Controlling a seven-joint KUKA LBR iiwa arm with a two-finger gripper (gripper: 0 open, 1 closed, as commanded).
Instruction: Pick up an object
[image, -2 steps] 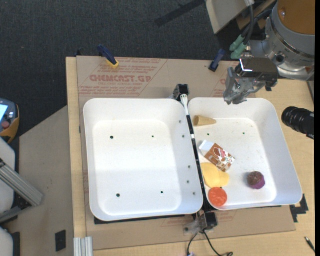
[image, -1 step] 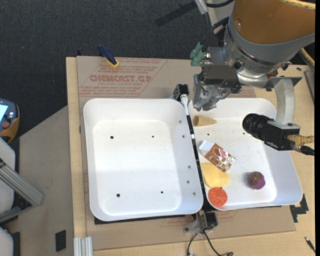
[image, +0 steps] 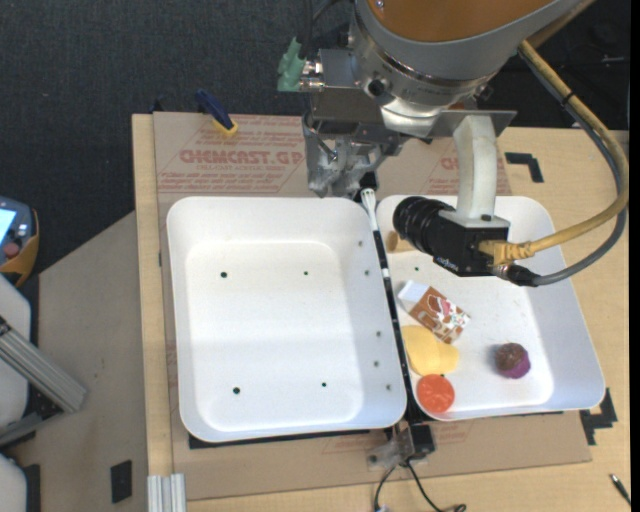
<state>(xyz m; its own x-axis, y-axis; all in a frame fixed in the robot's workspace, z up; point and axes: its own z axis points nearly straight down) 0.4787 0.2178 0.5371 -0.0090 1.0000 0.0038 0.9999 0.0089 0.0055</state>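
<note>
**Robotics lab bench**

Two white bins (image: 270, 320) side by side on a cardboard sheet (image: 240, 145). Grey-orange arm (image: 440, 40) at 12 o'clock, cables (image: 590, 215) trailing to 3. Dark carpet (image: 80, 70) at 10.

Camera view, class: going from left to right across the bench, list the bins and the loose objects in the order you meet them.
Left bin → right bin holding: yellow object, orange object, purple object.

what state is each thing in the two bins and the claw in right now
left white bin: nothing resting in it
right white bin: holds four items
small printed packet: lying flat, tilted
yellow block: flat, touching the packet
orange round piece: near the front rim
purple ball: resting alone
claw: above the bins' far edge
</note>
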